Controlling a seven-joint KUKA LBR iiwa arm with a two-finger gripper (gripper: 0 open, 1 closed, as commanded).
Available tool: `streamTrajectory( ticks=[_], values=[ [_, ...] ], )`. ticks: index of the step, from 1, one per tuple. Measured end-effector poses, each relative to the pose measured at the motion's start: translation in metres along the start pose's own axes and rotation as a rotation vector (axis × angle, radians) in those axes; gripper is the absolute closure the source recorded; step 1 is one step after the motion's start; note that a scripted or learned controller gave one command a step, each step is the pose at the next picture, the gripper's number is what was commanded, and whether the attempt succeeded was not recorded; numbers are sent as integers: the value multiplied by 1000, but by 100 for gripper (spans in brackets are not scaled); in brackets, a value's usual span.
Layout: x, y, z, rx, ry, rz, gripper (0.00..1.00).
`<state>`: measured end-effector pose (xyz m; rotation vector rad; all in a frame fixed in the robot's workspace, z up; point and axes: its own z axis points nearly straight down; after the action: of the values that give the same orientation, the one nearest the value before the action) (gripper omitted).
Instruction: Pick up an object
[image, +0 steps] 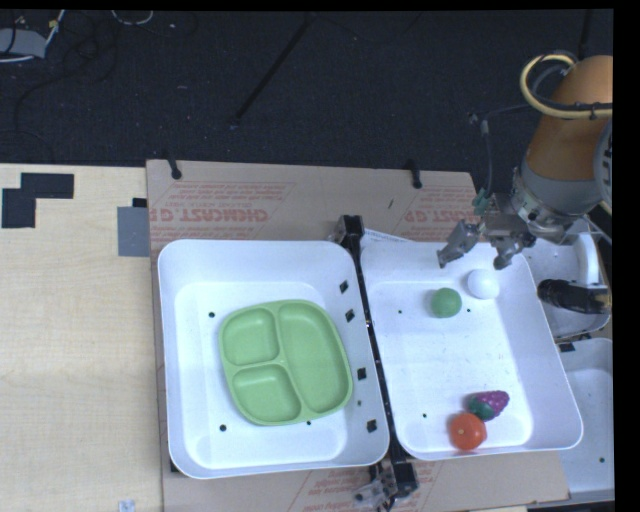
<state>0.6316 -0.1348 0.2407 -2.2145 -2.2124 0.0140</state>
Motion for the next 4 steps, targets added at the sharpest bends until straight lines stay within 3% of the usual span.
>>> streamTrajectory(
  ticks=[1, 3, 4],
  values=[
    [0, 2, -8, -14, -2, -2, 0],
    [-2, -9, 118, -6, 0, -1, 0],
    [0, -10, 156, -8, 0, -1, 0]
  ],
)
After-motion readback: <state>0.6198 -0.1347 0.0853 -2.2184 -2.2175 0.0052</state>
